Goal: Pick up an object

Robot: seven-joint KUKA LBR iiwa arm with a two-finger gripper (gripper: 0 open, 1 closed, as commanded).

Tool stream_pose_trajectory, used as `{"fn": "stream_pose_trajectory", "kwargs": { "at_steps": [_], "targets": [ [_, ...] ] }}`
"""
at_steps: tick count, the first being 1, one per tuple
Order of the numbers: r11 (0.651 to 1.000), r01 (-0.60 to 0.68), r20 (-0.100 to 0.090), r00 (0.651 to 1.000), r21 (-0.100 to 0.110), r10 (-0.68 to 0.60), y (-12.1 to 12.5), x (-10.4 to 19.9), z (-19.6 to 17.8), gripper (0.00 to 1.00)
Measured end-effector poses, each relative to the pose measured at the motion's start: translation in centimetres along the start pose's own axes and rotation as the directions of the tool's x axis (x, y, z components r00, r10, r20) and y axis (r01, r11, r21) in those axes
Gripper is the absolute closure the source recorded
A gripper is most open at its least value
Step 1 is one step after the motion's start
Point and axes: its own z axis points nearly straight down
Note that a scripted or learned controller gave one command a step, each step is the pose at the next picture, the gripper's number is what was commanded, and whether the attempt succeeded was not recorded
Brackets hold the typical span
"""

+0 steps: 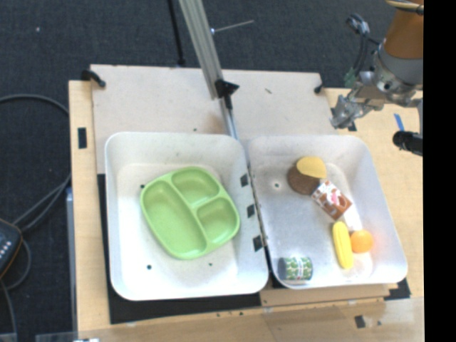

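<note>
- Nearest, the right bin [381, 191] holds a green-patterned can [296, 267] at its front edge, then a banana [342, 244] touching an orange [361, 241], a snack packet [332, 199] and a brown-and-yellow cookie [306, 174].
- The left bin [121, 212] holds a green tray [189, 211].
- Behind, bare bench board [157, 98] and dark carpet [85, 20].
- The gripper [344, 114] hangs past the right bin's far corner; whether it's apart or together, I cannot tell.

a dark carpeted floor [285, 20] surrounds the pale wooden bench [157, 95]; black cables [32, 191] trail at left.
</note>
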Motion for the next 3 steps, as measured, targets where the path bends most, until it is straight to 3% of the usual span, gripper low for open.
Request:
{"fn": "stream_pose_trajectory", "kwargs": {
  "at_steps": [3],
  "targets": [
    [1.0, 0.002, -0.004, 1.0, 0.006, -0.002, -4.4, 13.0, 0.5, 1.0]
  ]
}}
